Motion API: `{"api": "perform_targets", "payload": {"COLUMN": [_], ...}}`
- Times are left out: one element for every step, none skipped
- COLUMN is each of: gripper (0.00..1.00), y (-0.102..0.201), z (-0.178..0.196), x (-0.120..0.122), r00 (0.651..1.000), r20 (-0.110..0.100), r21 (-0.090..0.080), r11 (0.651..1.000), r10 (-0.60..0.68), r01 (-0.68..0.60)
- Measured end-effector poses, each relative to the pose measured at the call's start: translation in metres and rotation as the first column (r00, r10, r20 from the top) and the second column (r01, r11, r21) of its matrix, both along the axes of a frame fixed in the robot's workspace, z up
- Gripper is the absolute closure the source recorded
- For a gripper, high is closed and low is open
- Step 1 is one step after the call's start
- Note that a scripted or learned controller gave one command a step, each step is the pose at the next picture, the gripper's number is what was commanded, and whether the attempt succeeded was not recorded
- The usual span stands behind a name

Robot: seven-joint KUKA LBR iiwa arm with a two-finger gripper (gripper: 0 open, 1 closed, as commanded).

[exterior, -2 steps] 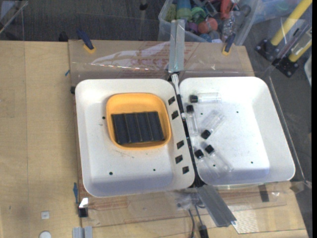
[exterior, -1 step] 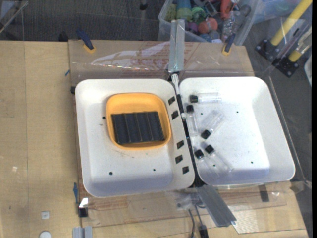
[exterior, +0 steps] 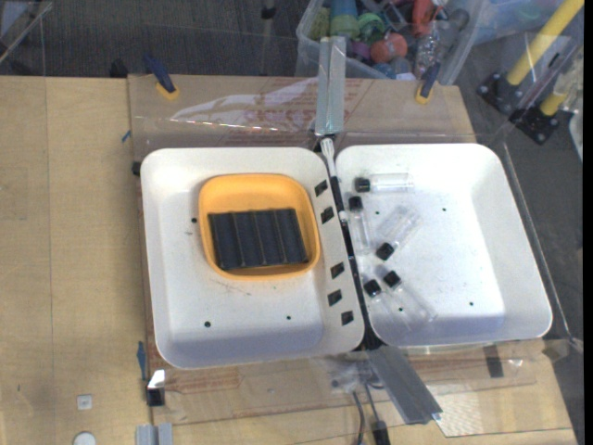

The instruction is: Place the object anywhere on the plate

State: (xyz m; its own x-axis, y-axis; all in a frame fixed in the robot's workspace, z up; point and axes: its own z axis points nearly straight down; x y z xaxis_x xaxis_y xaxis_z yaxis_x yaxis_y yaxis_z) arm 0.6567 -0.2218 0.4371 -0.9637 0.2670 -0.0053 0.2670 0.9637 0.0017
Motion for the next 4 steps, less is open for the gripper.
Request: {"api": "perform_targets", "payload": {"gripper": [1.00, 1.00, 1.00, 1.00], "y": [0.0005, 0.0004, 0.0004, 0.0005], "z": [-0.0001, 0.0001, 0.0001, -0.0001], "x": [0.0030, 0.0116, 0.0115, 0.0115], "r00": [0.957, 0.770, 0.556, 0.345], "r20": [0.003, 0.004, 0.002, 0.001], "r21": [-0.003, -0.007, -0.009, -0.010], "r11": [0.957, 0.770, 0.556, 0.345], "r10": [0.290, 0.638, 0.831, 0.939], "r01": [-0.290, -0.638, -0.831, -0.939]}}
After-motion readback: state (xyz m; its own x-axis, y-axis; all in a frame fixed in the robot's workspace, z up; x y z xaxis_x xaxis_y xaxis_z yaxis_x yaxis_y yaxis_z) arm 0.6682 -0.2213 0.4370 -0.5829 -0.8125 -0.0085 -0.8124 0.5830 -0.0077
